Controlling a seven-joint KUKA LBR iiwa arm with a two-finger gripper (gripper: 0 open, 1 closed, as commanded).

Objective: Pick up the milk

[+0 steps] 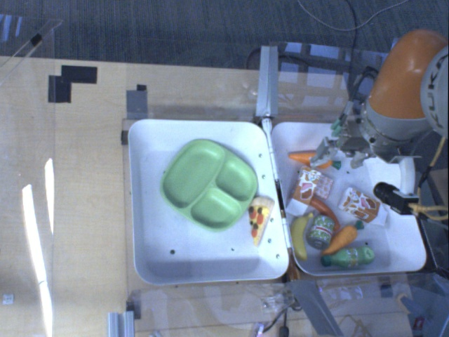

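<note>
The hand (342, 148) is seen above the right bin (407, 258), over a carrot (303, 157); whether it is clenched or released cannot be told. The milk (360, 203) lies well apart, beside 1 patterned carton (312, 185).

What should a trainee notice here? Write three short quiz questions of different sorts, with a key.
1. True or false: the green plate lies in the right bin.
2. What lies beside the plate in the left bin? A) an apple B) a pizza slice C) a spoon
3. Fill in: the gripper is above the ___ bin.

Key: 1 false; 2 B; 3 right.
</note>
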